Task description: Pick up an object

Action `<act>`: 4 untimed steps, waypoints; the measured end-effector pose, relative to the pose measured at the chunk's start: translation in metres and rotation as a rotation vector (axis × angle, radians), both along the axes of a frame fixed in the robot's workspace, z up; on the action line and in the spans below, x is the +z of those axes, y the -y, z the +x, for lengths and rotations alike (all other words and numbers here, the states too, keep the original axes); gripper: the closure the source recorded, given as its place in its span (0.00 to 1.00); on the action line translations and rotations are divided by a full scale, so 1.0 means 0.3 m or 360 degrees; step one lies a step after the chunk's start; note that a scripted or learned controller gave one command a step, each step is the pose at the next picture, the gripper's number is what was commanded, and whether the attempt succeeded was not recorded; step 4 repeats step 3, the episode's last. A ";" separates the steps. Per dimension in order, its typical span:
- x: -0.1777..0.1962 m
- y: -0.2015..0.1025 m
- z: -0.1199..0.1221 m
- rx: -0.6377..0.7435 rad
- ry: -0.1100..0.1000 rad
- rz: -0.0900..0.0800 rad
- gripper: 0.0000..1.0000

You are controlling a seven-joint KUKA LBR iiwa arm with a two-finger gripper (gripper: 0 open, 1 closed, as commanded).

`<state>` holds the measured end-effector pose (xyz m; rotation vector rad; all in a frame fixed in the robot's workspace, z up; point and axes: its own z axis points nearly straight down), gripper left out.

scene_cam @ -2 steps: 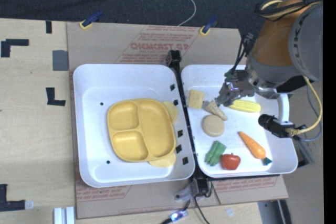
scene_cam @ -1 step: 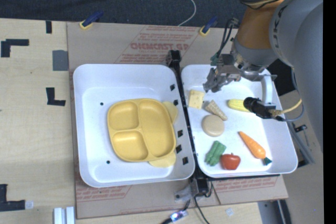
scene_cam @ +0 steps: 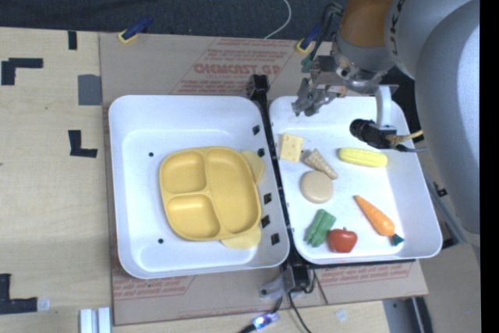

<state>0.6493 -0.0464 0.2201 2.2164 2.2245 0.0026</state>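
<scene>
In the right bin (scene_cam: 413,246), nearest first, are lying a tomato (scene_cam: 342,239), greens (scene_cam: 319,227), carrot (scene_cam: 375,215), cookie (scene_cam: 316,186), corn (scene_cam: 362,157) and cheese (scene_cam: 291,147). The tool (scene_cam: 310,102) is hovering over the bin's far edge, gripping nothing; its opening is unclear. It should be centring over one separate piece, such as the cheese, before descending.

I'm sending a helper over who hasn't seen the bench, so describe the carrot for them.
Go to the right white bin. Along its right side, below the corn cob, lies the carrot: a long orange cone with a green tip, unlike the round red tomato beside it.
</scene>
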 end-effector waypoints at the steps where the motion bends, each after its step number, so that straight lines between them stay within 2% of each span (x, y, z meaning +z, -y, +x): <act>1: 0.038 0.044 -0.048 -0.0006 -0.0005 -0.0002 1.00; 4: 0.046 0.020 -0.037 -0.0006 -0.0005 -0.0003 1.00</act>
